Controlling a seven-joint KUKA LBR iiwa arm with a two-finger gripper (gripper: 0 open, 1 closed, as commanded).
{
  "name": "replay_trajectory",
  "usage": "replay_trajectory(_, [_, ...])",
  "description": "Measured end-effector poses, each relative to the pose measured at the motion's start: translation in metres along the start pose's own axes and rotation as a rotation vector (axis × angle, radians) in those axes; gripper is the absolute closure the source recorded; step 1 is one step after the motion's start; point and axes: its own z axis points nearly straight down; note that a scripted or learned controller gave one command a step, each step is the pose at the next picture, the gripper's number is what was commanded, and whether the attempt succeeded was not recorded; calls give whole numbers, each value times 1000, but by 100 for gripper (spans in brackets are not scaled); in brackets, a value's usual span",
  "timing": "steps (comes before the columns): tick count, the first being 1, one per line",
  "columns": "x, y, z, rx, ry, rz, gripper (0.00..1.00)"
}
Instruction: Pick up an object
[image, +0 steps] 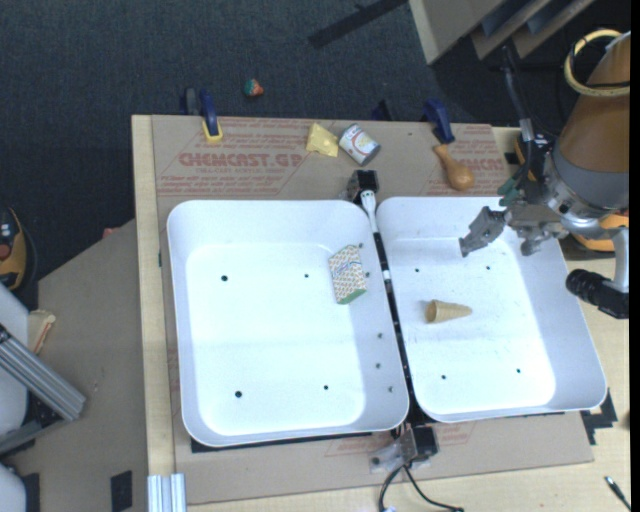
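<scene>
A small tan cone (447, 311) lies on its side near the middle of the right bin (560, 385). A green-and-white patterned packet (347, 273) rests by the right wall of the left bin (200, 330). My gripper (502, 238) hangs over the far part of the right bin, up and to the right of the cone and apart from it. Its fingers (479, 231) are spread open with nothing between them.
On the board behind the bins lie a yellow piece (322, 141), a small white box (358, 144) and a tan wooden pear shape (455, 168). Blue clamps (209, 115) hold the board's far edge. A black-handled tool (366, 190) lies along the gap between the bins.
</scene>
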Motion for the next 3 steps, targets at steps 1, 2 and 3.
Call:
replay_trajectory(1, [0, 1, -11, -3, -1, 0, 100])
replay_trajectory(2, [32, 24, -146, -18, -2, -6, 100])
replay_trajectory(3, [126, 2, -85, 8, 4, -10, 100])
